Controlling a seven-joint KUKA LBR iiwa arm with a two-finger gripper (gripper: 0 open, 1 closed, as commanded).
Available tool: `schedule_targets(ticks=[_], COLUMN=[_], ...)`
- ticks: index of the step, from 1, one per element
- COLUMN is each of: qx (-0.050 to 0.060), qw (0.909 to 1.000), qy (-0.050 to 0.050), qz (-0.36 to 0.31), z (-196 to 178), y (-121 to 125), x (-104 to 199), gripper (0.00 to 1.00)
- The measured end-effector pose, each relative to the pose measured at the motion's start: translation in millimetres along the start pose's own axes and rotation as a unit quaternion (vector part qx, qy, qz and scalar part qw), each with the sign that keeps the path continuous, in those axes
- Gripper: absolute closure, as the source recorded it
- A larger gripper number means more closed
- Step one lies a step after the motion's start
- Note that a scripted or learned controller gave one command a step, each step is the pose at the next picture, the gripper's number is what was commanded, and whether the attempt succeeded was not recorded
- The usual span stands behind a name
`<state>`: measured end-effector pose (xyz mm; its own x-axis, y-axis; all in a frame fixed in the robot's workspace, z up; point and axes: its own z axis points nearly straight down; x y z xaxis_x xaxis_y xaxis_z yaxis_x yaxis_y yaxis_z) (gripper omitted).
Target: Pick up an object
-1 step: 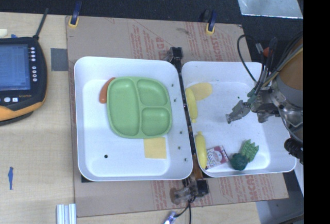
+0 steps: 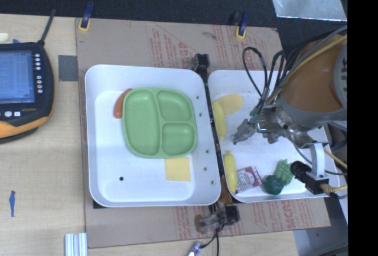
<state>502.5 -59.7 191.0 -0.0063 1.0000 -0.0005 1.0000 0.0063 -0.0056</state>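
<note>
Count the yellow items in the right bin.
3: one pale piece at the bin's upper left, one along the left wall, one lower left. The arm may hide more.

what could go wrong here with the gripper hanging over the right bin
1. The gripper sits near the divider, so it may knock the rim of the right bin instead of closing on anything.
2. The yellow pieces lie tight against that wall, leaving little room for a finger.
3. The cables loop close above the bin and might snag.
</note>
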Motion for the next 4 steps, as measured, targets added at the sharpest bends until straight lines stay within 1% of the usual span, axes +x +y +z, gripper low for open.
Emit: schedule_targets(ticks=[1, 2, 3, 4], qx=[-0.001, 0.0, -0.002, -0.002], qw=[1.0, 1.0, 1.0, 1.0], qy=[0.0, 0.0, 0.0, 0.001], qz=[0.002, 0.001, 0.001, 0.001], z=[78, 100, 99, 98], y=[35, -28, 61, 154], x=[-115, -145, -152, -114], gripper=[0.0, 0.0, 0.0, 0.0])
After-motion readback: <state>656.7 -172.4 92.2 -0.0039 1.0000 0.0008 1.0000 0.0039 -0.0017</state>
